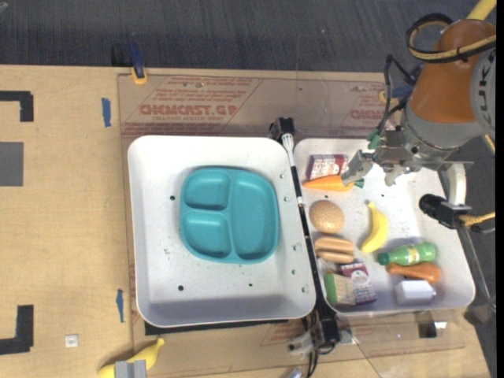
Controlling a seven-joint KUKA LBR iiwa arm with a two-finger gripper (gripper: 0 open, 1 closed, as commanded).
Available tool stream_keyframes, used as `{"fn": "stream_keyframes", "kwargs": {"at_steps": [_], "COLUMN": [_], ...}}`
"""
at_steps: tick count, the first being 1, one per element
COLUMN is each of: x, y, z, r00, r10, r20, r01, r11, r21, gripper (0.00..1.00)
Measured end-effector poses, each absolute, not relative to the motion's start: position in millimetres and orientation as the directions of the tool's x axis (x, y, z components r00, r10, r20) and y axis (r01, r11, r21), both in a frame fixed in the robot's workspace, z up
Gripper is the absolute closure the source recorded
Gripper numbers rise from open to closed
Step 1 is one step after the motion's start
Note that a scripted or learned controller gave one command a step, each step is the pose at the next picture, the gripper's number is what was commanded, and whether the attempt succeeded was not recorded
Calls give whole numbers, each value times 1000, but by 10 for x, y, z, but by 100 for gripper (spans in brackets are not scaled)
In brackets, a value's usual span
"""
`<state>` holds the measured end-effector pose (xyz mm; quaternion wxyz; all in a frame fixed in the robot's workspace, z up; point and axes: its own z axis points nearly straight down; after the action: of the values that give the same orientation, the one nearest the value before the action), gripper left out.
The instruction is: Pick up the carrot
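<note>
The carrot point(325, 183) is orange with a green stalk end pointing right. It lies near the far left corner of the right bin point(457, 211), just below a small purple packet point(325, 166). My gripper point(374, 168) hangs over the far part of that bin, just right of the carrot's stalk end. Its fingers point(357, 166) stand apart and open, with nothing between them. The left finger is close to the carrot's green tip; I cannot tell if it touches.
The right bin also holds a bun point(327, 216), a hot dog point(335, 249), a banana point(376, 228), a green bottle point(408, 253), an orange item point(417, 272), a white block point(415, 291) and a snack packet point(352, 283). A teal divided plate point(231, 214) sits in the left bin point(150, 211).
</note>
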<state>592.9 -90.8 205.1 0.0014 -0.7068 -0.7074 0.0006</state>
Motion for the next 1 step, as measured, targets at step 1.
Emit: {"fn": "stream_keyframes", "kwargs": {"at_steps": [1], "x": [6123], "y": [-959], "z": [1093], "r00": [144], "r10": [990], "r20": [2], "r01": [990], "r11": [-144], "r21": [-12], "gripper": [0]}}
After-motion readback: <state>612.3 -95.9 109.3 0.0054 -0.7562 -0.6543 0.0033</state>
